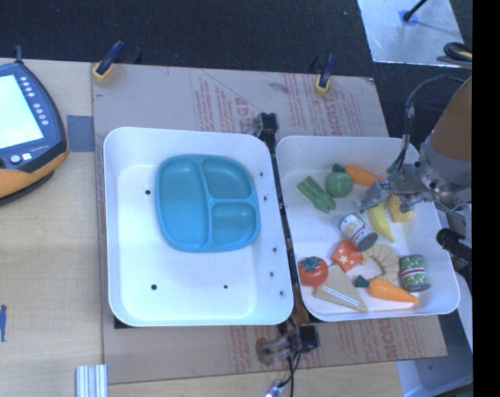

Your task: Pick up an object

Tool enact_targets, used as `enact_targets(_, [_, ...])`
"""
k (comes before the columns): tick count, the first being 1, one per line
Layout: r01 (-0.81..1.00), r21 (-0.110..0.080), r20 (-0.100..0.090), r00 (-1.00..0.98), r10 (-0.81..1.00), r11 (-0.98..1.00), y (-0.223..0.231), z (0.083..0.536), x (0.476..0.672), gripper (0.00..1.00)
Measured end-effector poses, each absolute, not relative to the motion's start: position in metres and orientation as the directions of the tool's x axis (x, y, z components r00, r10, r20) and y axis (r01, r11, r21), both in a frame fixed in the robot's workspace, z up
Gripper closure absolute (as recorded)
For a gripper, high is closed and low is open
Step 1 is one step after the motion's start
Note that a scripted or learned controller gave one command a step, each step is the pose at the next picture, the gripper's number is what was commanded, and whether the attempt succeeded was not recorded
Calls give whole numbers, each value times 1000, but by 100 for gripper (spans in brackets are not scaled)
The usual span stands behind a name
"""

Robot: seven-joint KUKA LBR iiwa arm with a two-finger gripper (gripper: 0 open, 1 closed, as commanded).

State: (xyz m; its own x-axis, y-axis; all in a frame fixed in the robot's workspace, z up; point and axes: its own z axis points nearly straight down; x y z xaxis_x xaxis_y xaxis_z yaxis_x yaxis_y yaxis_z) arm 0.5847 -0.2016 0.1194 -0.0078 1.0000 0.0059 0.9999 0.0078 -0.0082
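Yellow banana [381, 222] lying in right bin, beside tin can [358, 231], below gripper [396, 195]

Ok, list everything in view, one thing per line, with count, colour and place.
left bin: 1, white, left half of the bench
divided plate: 1, light blue, inside the left bin
right bin: 1, white, beside the left bin
green vegetables: 2, green, upper left of the right bin
carrots: 2, orange, one near the top edge, one near the bottom edge of the right bin
tomato: 1, red, lower left of the right bin
cans: 2, one silver mid-bin, one green at lower right
banana: 1, yellow, right of the silver can
clamps: 2, blue and yellow, back edge of the board
control tablet: 1, grey and orange, far left
arm: 1, grey and orange, right side
hand: 1, grey, over the right bin's upper right
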Motion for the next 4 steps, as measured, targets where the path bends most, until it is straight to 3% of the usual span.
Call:
enact_targets(1, [1000, -3, 1, -5, 1000, 5, -211, 92, 656, 0])
enact_targets(2, [1000, -4, 0, -10, 1000, 10, -212, 103, 657, 100])
enact_targets(3, [1000, 0, 0, -6, 1000, 6, -176, 222, 618, 100])
enact_targets(4, [1000, -2, 1, -5, 1000, 5, -95, 249, 646, 100])
